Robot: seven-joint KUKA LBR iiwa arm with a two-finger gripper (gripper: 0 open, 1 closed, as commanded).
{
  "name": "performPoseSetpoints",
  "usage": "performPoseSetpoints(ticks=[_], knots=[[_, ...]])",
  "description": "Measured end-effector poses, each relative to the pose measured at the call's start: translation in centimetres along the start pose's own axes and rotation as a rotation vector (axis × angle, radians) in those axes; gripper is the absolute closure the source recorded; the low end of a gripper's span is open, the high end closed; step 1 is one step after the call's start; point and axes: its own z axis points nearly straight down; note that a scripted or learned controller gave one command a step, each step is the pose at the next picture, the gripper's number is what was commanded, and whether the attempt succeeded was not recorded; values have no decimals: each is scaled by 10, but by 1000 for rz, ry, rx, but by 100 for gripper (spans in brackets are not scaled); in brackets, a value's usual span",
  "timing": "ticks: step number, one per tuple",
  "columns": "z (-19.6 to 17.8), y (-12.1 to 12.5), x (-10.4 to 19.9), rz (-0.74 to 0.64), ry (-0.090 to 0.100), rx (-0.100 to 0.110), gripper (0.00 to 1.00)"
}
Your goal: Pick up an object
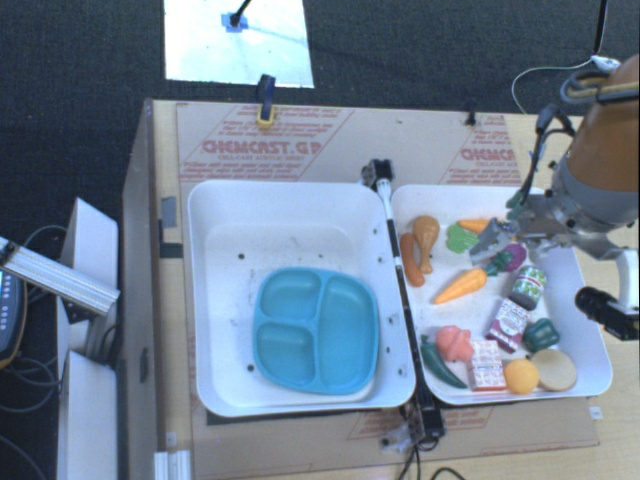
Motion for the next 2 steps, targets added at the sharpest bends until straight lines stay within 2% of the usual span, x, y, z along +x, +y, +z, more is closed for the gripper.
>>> performPoseSetpoints(ticks=[1,2], knots=[[186,75,-23,1,-1,-1,0],[186,119,-12,-3,-6,52,0]])
